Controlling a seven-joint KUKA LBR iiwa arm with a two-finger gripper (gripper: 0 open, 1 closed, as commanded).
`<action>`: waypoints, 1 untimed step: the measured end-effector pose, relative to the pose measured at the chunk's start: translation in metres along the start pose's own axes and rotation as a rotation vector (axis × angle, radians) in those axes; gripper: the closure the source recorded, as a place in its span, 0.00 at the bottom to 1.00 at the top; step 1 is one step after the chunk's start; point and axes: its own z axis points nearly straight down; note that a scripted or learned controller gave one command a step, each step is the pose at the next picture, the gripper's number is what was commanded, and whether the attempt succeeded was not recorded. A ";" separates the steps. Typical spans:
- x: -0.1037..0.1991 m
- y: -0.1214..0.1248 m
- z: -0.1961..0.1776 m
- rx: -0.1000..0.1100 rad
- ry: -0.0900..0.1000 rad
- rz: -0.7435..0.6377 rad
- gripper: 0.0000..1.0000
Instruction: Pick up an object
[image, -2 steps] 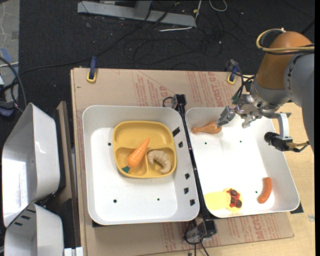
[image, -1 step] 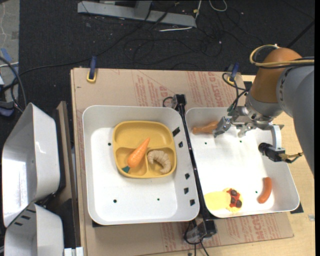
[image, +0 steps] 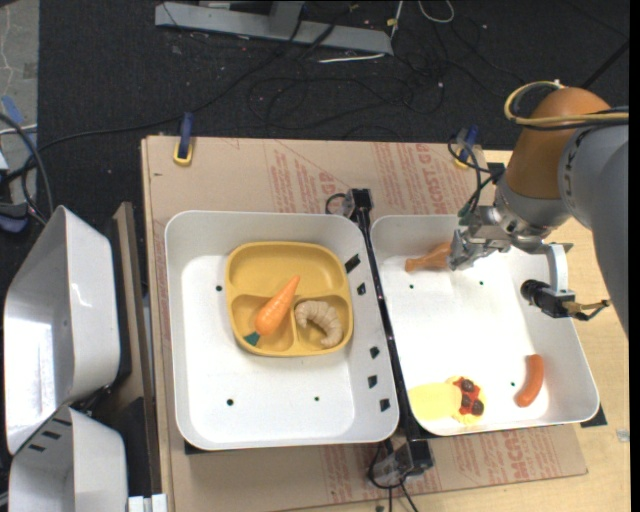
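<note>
Reaching into the right bin (image: 560, 300) from the far right corner, gripper (image: 462, 252) sitting low at the bin's back wall. Touching or just over one end of a small orange-brown piece (image: 428, 260), rest of it poking out to the gripper's left. Not clear enough to call the gripper's state: cannot tell, nothing visibly lifted. Judging the pick as mid-attempt: approach done, secure grasp and lift left to do. Other candidates lying well in front of the gripper: sausage (image: 530, 380) and a yellow item with dark berries (image: 452, 398) by the near wall. Carrot (image: 277, 305) and shrimp (image: 321, 321) resting on the yellow plate (image: 243, 268) in the left bin (image: 200, 370), well off to the gripper's left.
</note>
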 end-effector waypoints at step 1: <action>-0.007 0.004 -0.060 -0.005 -0.002 0.001 1.00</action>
